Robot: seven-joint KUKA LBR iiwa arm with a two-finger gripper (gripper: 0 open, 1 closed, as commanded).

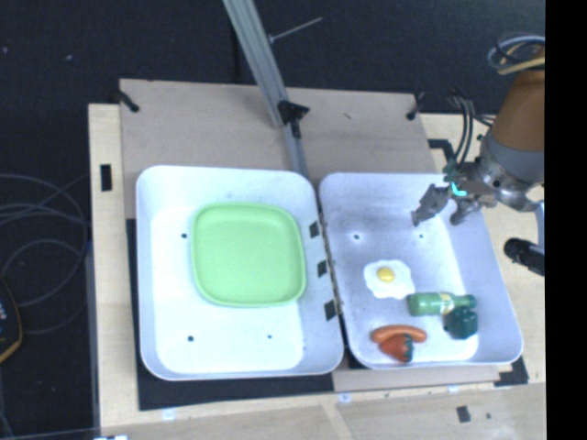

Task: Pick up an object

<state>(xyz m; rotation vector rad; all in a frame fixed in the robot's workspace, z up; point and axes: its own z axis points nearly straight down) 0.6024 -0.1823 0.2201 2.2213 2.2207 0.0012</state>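
My gripper (444, 209) hangs over the upper right part of the right bin (358, 209), its two dark fingers spread apart with nothing between them. Below it, on the bin floor, lies a toy fried egg (387, 278). A green bottle (440, 302) lies on its side to the egg's lower right, with a dark green vegetable (461, 323) beside it. A red-orange pepper-like toy (398, 340) rests near the bin's front edge. All these objects are apart from the gripper.
The left bin (160, 246) holds a light green square plate (249, 253). A grey metal pole (260, 49) slants from the top down to the gap between the bins. The arm's orange band (523, 108) stands at the right edge.
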